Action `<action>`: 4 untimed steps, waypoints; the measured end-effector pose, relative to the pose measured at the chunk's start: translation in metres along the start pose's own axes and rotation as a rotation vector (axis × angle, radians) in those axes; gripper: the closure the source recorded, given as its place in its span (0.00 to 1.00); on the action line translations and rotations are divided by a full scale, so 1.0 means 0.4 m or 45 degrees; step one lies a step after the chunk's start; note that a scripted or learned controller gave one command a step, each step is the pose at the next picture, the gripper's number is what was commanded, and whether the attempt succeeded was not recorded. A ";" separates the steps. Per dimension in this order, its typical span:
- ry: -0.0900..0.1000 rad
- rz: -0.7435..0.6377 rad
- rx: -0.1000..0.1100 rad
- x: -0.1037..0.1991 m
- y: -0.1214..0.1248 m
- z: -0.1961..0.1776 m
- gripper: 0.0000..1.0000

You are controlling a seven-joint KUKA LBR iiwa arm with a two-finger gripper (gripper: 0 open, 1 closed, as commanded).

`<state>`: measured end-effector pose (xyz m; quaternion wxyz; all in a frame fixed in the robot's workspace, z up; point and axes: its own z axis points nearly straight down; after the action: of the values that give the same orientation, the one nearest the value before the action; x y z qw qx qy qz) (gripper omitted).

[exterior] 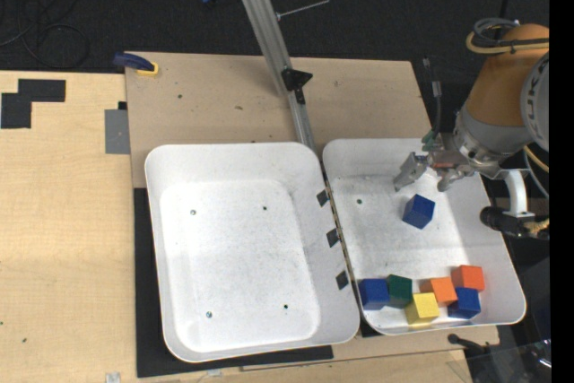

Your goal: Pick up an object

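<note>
A blue cube (418, 212) lies in the right bin (377, 161), near its middle. My gripper (421, 184) hangs just above and behind the cube, open, with its two fingers spread and nothing between them. The cube sits below the fingertips and apart from them. A cluster of several cubes rests at the bin's front edge: blue (373, 292), green (399, 289), yellow (422, 308), orange (443, 290), another blue (464, 302) and red-orange (471, 277).
The left bin (179, 166) stands beside the right one, with black clips (333, 237) along the shared rim. A slanted aluminium rail (266, 31) rises behind the bins. The arm's grey and orange body (502, 103) fills the right side.
</note>
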<state>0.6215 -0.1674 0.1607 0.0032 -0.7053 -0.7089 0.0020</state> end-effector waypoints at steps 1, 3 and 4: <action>0.000 0.002 0.001 0.010 -0.004 0.161 0.00; -0.001 0.008 -0.006 0.008 -0.004 0.149 1.00; -0.002 0.004 -0.013 0.029 -0.012 0.007 1.00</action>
<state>0.6166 -0.1559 0.1581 -0.0011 -0.7066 -0.7076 -0.0010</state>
